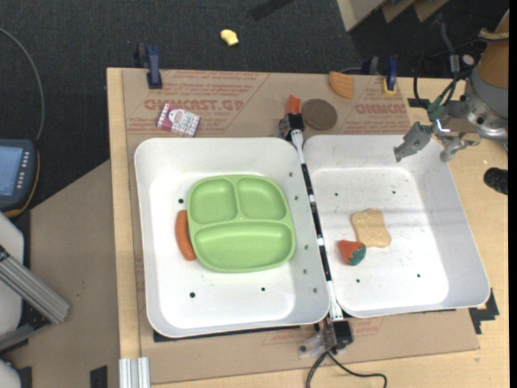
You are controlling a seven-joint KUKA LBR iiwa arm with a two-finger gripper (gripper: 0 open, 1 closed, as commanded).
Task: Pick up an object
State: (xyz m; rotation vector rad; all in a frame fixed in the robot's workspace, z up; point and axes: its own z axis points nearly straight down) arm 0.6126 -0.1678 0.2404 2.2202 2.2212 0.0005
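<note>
while the gripper (430,142) hovers at the right bin's (452,241) one o'clock corner, fingers spread and empty, nothing is lifted. the biscuit (371,228) lies toward seven o'clock from it, long axis roughly twelve-to-six.

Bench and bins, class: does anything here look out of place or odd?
Yes. Several small items lie outside the bins: a pink packet, a brown disc and an orange wedge on the bench board, and a yellow piece on the dark floor beyond it.
</note>
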